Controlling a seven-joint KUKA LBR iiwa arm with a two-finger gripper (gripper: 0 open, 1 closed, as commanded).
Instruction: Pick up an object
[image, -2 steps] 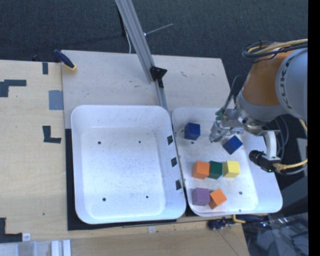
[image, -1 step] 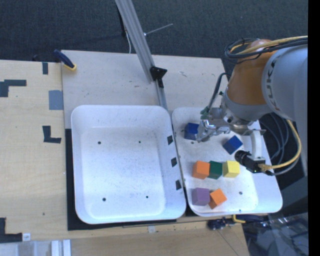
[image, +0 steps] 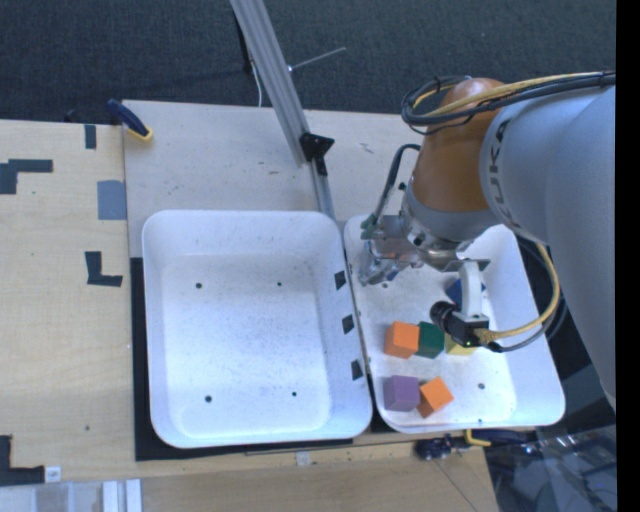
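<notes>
Two shallow white bins are set side by side on a wooden bench (image: 200, 170). Over the right bin (image: 520, 400) the gripper (image: 378, 268) is hung, its state not discernible. Orange cube (image: 402, 339), green cube (image: 431, 340), purple cube (image: 402, 393) and another orange cube (image: 435, 396) are clustered on the bin floor below it.

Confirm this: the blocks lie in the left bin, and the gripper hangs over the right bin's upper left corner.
One thing is wrong: the blocks, such as the orange block and purple block, lie in the right bin, not the left bin. The camera view shows it. The gripper does hang over the right bin's upper left corner.
</notes>
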